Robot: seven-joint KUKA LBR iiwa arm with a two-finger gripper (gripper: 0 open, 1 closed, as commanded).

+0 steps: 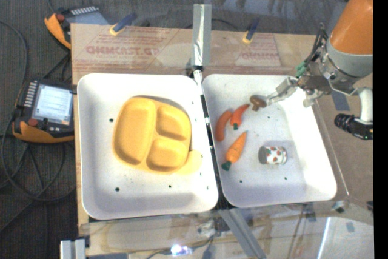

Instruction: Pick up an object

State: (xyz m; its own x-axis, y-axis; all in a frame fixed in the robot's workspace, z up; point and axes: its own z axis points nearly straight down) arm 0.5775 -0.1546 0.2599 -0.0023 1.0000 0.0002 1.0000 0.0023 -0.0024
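Your pincer hung at right of frame over the right bin's upper edge; its grip state could not be told. Three carrots lay mid-bin.

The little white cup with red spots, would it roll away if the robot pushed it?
Probably. The cup looks round and seems to lie on its side in the right bin, so a push could send it rolling. It looks small, so likely light. Its rounded sides might slip from the hand.
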